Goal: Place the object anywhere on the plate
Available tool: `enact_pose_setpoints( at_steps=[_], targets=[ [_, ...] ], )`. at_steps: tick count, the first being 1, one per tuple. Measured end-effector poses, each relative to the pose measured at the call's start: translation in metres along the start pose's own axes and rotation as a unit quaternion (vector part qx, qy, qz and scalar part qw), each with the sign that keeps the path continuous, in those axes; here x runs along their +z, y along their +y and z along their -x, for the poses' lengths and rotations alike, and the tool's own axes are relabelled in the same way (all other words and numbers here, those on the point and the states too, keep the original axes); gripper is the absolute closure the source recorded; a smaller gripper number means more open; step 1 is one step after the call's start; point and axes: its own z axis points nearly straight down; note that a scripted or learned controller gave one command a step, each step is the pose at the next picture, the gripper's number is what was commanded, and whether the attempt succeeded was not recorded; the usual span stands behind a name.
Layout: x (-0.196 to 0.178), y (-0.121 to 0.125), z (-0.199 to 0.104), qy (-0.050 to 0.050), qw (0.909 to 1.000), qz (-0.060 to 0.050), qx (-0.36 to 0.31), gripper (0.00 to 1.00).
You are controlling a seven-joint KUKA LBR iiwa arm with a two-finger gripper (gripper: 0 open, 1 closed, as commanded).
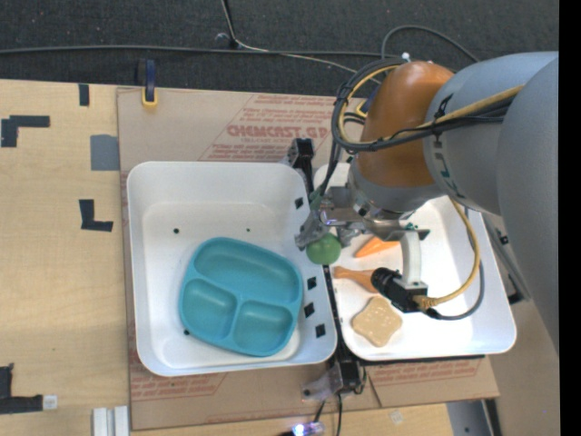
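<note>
From my seat I see the arm (472, 134) reaching in from the right, its orange band (404, 121) hanging over the inner edge of the right bin (495, 330). The hand (320, 234) sits low at the seam between the two bins, and a small green ball (323, 250) is right at its tip. I read the ball as pinched between the fingers, though the wrist hides most of them, so I hold that loosely. The ball hovers over the divide, just beside the right rim of the left bin (150, 243).

The blue plate (241, 295), a tray with three compartments, lies flat in the left bin, toward its lower half. The ball is near the plate's upper right corner but apart from it, not over it.

In the right bin I count an orange carrot-shaped piece (374, 248) partly under the wrist, a tan slice of toast (377, 322) near the front, and a thin orange-tan stick (352, 274) lying between them. A black connector (398, 289) with a yellow cable (463, 289) dangles from the arm above the toast.

The bins rest on a cardboard sheet (236, 125) on the tabletop (54, 243)
</note>
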Motion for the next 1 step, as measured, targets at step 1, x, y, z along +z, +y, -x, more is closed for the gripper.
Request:
enact_pose_setpoints(
  at_steps=[1],
  targets=[
    [-0.0100,-0.0050,-0.0523,0.000,1.0000,0.001,-0.001,1.00]
  ],
)
